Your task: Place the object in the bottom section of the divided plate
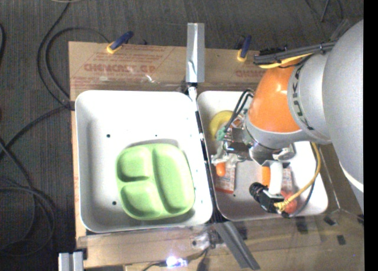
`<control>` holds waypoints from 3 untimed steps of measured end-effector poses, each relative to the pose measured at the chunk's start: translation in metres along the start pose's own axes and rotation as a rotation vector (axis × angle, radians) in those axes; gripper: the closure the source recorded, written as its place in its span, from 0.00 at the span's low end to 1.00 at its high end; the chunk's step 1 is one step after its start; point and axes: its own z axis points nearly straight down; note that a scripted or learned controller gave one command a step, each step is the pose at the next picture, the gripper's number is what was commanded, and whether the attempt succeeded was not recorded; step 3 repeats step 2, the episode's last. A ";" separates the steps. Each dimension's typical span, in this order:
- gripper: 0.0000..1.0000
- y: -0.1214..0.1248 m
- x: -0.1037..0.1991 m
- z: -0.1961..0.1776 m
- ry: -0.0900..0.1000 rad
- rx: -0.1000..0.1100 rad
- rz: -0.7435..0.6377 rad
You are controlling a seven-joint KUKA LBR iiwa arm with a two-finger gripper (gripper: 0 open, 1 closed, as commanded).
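Observation:
The green divided plate lies in the left white bin, with its single long section on the right and two smaller ones on the left. My gripper hangs low in the right bin, near that bin's left wall. It sits just above a white and orange packet. The wrist hides where the gripper meets the packet. Nothing lies on the plate.
A yellow rounded object rests at the back left of the right bin, partly under the wrist. Another orange and white item lies toward the bin's front right. A metal divider post stands between the bins at the back.

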 end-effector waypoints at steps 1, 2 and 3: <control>1.00 -0.027 0.070 -0.021 0.002 0.001 0.007; 0.00 -0.027 0.070 -0.021 0.002 0.001 0.007; 0.00 -0.027 0.070 -0.021 0.002 0.001 0.007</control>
